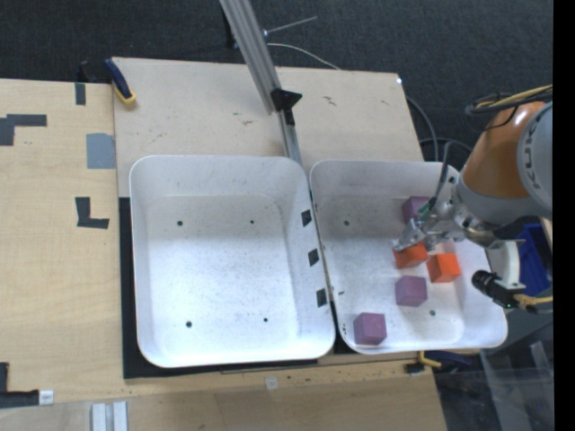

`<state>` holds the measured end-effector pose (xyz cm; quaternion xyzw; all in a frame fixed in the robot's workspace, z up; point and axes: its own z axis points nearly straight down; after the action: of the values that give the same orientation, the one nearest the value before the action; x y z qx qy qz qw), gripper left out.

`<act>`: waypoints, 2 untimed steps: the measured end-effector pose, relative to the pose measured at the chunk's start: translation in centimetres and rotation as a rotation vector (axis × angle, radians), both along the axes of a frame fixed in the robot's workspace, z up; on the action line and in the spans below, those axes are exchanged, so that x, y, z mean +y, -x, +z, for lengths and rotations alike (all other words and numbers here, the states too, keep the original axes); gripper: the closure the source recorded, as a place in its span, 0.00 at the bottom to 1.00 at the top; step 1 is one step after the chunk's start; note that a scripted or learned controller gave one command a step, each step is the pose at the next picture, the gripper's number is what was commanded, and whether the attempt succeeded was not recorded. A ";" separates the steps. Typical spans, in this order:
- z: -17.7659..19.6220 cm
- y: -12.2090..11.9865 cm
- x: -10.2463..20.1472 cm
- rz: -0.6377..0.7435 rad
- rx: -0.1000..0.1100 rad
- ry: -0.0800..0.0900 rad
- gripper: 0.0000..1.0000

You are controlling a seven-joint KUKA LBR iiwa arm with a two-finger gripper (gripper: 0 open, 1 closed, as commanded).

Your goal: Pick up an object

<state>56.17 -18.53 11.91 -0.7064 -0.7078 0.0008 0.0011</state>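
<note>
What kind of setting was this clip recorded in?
Most likely a robotics lab bench set up for grasping trials. Two shallow white bins sit side by side on a wooden bench, small purple and orange blocks lie in the right bin, and the gripper reaches down among them.

White bins [216,173] hold purple cubes [411,291] and orange cubes [443,267].

**Counter surroundings seen from above**

A light wooden counter [54,268] carries grey and black tape marks [99,151] along its left part. A blue and yellow clamp [119,82] sits near the far left corner of a paler board [207,106]. A slanted metal rail [256,48] crosses that board from the top edge. Dark carpeted floor [431,25] lies beyond, with thin cables [422,115] trailing at the right.
</note>
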 end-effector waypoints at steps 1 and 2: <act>-1.7 3.5 2.2 -0.004 -0.020 0.009 1.00; 7.7 5.7 10.2 0.005 -0.006 -0.002 1.00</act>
<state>50.50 -8.36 19.60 -0.7045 -0.7097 -0.0021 -0.0006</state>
